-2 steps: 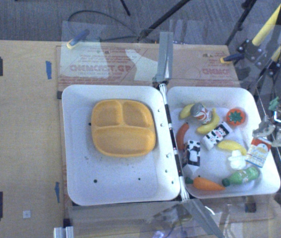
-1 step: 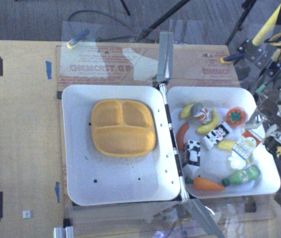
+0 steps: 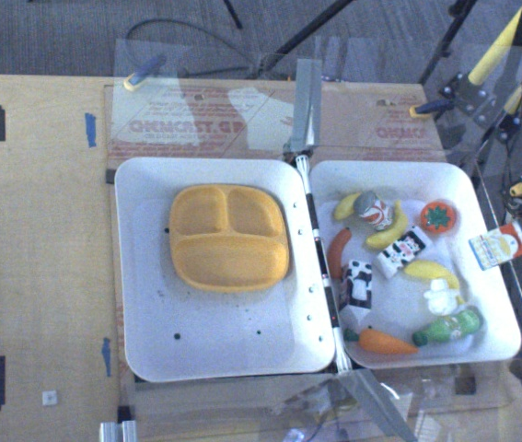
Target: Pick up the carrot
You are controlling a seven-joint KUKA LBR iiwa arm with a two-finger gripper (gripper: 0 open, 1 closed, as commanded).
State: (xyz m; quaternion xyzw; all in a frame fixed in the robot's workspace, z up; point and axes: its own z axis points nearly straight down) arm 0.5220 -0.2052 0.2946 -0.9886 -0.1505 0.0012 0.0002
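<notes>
Scanning from the near edge: carrot flat on the floor of the right bin, hard against the near wall, toward that bin's near-left corner. Long axis roughly left-right, running along the wall, green top at left, orange tip pointing right. Tip almost touching a green bottle; just beyond, a cow-print carton. Farther back, a red sausage, bananas, a tomato. Left bin bearing a yellow plate, well apart from the carrot.

Claw state: cannot tell. Coming in from the right, per rig, so probably crossing the right bin to its near-left corner. Likely best closing across the short axis, near-far. Risk judged: near wall crowding one side, bottle getting nudged at the tip.
</notes>
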